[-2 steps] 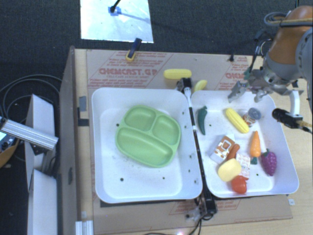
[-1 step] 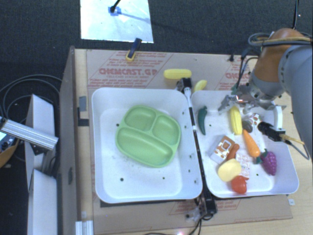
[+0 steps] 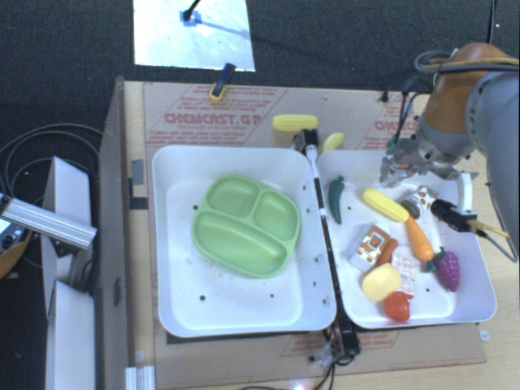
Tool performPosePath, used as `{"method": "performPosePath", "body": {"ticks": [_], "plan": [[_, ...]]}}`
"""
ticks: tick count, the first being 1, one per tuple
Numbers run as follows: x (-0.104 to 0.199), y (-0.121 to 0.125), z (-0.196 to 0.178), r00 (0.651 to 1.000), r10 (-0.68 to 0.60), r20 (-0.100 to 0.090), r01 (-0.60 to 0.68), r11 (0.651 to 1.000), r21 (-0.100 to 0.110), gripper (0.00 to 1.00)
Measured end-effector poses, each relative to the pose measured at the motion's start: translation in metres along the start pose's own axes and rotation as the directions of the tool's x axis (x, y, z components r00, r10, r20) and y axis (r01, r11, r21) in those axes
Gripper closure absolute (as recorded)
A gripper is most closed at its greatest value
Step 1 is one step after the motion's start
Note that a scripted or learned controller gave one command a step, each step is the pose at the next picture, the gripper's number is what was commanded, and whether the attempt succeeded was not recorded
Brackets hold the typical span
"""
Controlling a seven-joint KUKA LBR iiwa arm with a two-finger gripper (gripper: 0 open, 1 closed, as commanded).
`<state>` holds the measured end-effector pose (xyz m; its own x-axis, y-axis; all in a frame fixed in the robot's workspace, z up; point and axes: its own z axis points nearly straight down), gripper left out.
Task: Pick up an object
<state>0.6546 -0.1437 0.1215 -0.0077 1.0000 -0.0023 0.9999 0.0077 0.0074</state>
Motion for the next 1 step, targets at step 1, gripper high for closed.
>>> {"method": "performPosePath", "body": {"ticks": [1], "plan": [[0.0001, -0.0002, 0.0006, 1.0, -0.001, 0.0, 0.001, 1.0, 0.001, 0.0]]}}
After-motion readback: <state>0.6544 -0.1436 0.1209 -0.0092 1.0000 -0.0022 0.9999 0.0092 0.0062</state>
